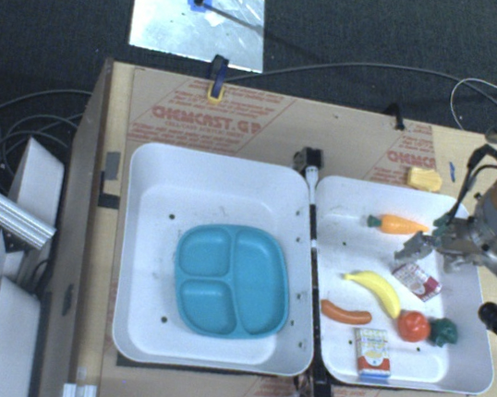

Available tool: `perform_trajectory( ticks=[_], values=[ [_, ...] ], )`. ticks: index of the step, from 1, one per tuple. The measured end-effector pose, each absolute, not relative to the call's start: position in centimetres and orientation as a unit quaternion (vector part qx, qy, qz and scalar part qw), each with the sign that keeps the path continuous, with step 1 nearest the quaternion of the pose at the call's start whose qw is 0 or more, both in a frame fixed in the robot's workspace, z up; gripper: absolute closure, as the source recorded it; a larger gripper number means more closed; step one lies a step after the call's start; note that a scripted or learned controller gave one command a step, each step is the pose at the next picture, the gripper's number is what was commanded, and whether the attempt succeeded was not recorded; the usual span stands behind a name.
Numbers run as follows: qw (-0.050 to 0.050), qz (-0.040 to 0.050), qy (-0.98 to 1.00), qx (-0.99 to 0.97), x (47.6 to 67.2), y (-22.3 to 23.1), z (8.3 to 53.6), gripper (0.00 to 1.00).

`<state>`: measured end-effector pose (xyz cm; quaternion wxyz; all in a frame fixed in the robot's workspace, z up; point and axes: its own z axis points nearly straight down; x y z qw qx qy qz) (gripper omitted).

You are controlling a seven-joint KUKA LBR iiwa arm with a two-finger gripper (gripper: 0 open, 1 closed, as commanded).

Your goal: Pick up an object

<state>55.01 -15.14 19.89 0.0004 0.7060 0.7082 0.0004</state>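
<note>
Several toys crowd the right bin (pixel 474 369); gripper (pixel 418 251) hovers with fingers apart directly over a small packet (pixel 419 282), the banana (pixel 376 290) angling just lower-left.

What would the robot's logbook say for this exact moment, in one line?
task: pick up object | gripper: above right bin, near small packet | nothing seen held

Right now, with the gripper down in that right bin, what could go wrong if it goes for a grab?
The gripper sits right above a small red-and-white packet, with the carrot and banana close by, so it might knock a neighbour aside. The packet looks flat and could slip out. The arm is also near the right bin wall, so a bump seems possible.
</note>
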Motion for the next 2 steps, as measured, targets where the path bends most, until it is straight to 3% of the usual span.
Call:
perform_trajectory(
  ticks=[1,2],
  values=[
    [-0.001,-0.0003,0.707,0.707,53.8,-14.6,11.4,0.0],
    [0.0,0.0003,0.707,0.707,52.0,-14.2,8.4,0.0]
  ],
)
